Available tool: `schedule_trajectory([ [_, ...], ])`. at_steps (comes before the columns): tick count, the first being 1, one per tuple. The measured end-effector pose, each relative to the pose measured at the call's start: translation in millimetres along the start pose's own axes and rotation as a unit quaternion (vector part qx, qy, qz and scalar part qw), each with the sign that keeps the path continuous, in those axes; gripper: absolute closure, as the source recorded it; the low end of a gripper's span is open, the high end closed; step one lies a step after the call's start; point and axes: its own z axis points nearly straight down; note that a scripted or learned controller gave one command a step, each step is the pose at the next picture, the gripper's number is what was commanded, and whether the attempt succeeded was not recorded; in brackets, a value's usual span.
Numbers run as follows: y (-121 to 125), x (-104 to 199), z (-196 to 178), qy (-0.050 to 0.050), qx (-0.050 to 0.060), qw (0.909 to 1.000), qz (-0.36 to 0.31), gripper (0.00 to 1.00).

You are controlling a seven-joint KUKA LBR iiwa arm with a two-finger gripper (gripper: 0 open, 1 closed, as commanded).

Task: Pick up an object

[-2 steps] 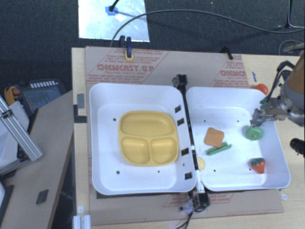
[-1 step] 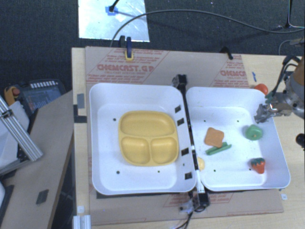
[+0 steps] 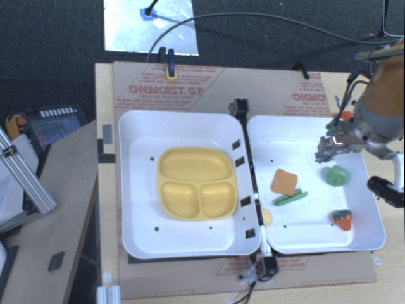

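A: Near edge of the right white bin: small red-orange toy with green top. Green round toy further back, orange flat piece and green stick mid-bin.

B: Gripper?

A: Over the right bin, just beside the green round toy. Can't tell the fingers' state. Left bin holds a yellow divided plate.
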Motion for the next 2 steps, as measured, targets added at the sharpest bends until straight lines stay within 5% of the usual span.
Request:
schedule_trajectory([
  [2, -20.0, 118.5, -7.9, 0.001, 0.001, 1.0, -0.001, 1.0],
])
